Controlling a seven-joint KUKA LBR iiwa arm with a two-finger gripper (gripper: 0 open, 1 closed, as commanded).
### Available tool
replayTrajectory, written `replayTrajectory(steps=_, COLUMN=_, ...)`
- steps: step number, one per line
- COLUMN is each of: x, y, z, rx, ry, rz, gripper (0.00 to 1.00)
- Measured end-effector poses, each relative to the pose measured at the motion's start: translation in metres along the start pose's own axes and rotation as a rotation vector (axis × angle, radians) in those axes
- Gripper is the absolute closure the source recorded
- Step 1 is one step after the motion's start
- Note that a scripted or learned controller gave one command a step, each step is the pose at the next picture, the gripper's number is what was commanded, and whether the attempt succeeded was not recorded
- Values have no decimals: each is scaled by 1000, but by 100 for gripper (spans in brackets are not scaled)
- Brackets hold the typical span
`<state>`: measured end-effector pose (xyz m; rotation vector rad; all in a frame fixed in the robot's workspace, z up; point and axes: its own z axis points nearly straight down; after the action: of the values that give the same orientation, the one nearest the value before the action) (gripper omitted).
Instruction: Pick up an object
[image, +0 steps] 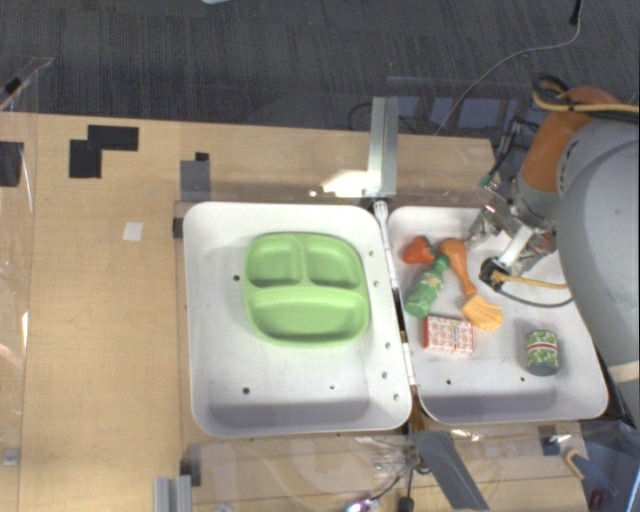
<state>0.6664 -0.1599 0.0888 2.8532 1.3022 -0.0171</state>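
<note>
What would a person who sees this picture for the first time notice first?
Probably the bright green divided plate, lying alone in the middle of the left bin. Next comes the colourful cluster in the right bin: a green bottle, a red toy, an orange brush, a small red-patterned box and a green can. The grey arm looms over that bin's right side.
</note>
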Motion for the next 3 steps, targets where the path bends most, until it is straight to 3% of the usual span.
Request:
replayTrajectory(steps=1, x=-11, y=-1, z=2, rx=-1, ry=14, rz=402, gripper=0)
replayTrajectory(steps=2, x=-7, y=1, z=-13, rx=-8, ry=21, rz=390, gripper=100)
replayTrajectory(steps=3, x=59, y=-60, z=-98, rx=4, ry=17, rz=649, gripper=100)
